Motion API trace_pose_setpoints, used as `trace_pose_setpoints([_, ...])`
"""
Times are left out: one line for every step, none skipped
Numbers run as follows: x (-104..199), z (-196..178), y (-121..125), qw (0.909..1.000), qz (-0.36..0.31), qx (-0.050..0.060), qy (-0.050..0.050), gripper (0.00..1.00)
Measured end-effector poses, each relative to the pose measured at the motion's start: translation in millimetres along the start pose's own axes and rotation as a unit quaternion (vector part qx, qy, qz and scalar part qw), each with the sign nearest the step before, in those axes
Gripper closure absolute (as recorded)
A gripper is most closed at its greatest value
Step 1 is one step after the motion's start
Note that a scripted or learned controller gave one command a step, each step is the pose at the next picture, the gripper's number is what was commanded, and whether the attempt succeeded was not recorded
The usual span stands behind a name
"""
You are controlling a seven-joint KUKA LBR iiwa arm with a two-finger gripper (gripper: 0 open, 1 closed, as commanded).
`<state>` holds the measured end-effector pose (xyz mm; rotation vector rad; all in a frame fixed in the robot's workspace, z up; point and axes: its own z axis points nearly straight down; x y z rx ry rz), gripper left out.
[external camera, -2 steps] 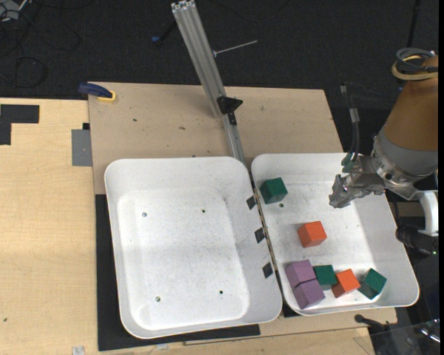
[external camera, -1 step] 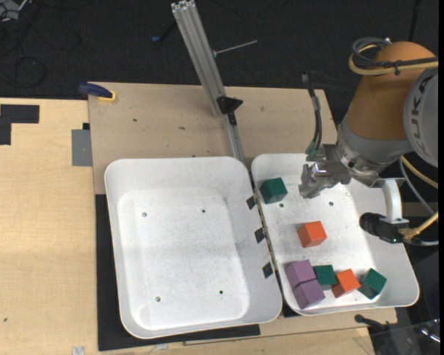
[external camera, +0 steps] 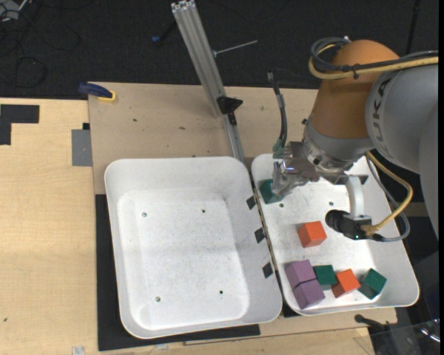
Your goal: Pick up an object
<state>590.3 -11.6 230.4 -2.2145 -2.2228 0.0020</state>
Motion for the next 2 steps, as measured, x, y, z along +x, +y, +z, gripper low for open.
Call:
trace_pose_setpoints([44, -6, 11, 1.0000, 0.000, -0.001, 0.000, 1.00])
trace_pose_setpoints([84, -6, 28, 1.0000, 0.000, -0.001, 0.000, 1.00])
